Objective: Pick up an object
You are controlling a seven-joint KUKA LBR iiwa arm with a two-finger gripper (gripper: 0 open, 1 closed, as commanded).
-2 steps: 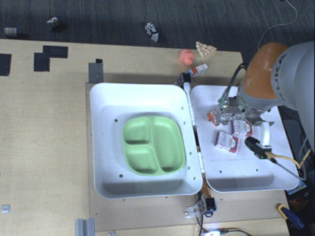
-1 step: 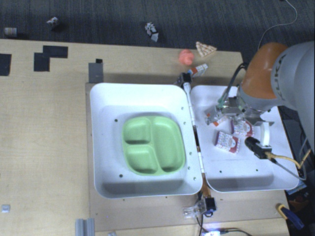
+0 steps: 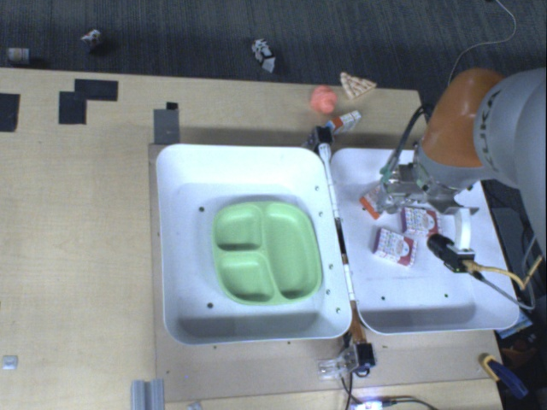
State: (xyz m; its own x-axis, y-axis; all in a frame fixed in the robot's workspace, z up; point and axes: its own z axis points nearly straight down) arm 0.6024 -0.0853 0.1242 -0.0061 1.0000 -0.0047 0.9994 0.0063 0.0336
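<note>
In the right bin [image 3: 427, 310], toward its far left part: gripper [image 3: 400, 191] hanging low over the white floor, carried in from the right on the grey arm [image 3: 517, 126] with its orange band [image 3: 457, 118]. Open or closed: cannot tell from this slant.

Just beside the gripper, on the side nearer the camera: two small red-and-white packs lying flat on the bin floor. Far packet [image 3: 419, 220] right at the gripper's edge, perhaps touching it, contact unclear. Near packet [image 3: 393, 245] a little lower in the view and further left, slightly tilted, close to the far packet, apart from the gripper. Neither seen raised off the floor. Small orange piece [image 3: 369, 205] just left of the gripper, between it and the bin's left wall.

In the left bin [image 3: 179, 229]: pale green divided plate [image 3: 265, 250], three compartments, sitting about centre.

On the worktop [image 3: 77, 229] beyond the bins: pink ball [image 3: 323, 99], tan wedge [image 3: 357, 84] just right of it, and an orange-and-white tube [image 3: 344, 122] near the point where the two bins meet.
</note>
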